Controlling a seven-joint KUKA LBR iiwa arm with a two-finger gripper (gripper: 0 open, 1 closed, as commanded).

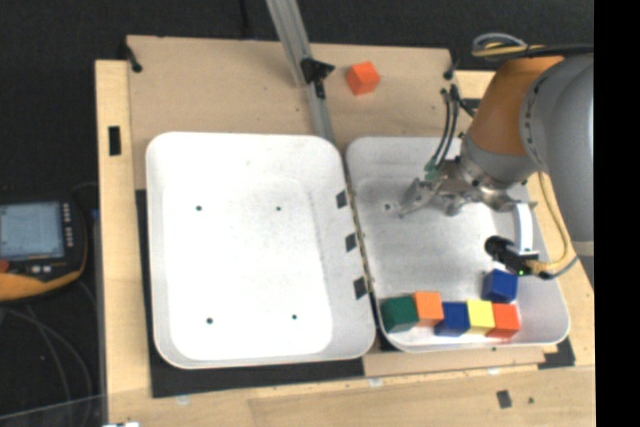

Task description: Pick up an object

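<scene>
Camera view, looking down on both bins:

- Reaching in from the right: arm (515,125), grey with orange band, wrist over the right bin (392,170).
- Gripper (422,197) positioned over the bare far-left part of the right bin floor, pointing toward the divider between the bins. Opening state: cannot tell at this resolution; metal parts blur into the white floor. Nothing seen carried at the tip.
- Candidate objects grouped along the near wall of the right bin, left to right: green block (399,312), orange block (428,304), blue block (453,317), yellow block (481,314), red-orange block (506,318). Packed in a row, neighbours touching or nearly so.
- Second blue block (500,285) just behind the row's right end, beside a black fitting with a green light.
- Well apart from the gripper: every block in the row; bare bin floor between.
- Outside both bins, on the brown board behind them: orange cube (362,78), judged out of play for this attempt.
- Left bin (170,245) alongside, white, speckled with a few dark dots.

Task progress, as a judgement:

- Done: arm brought into the right bin.
- Not done: contact with any block, closure on it, lift clear of the floor.
- Remaining: travel toward the near wall, alignment over one block, descent, grasp, raise.
- Noted risk: tight packing of the row, leaving little room on either side of a middle block; end blocks or the lone blue block judged easier targets
</scene>
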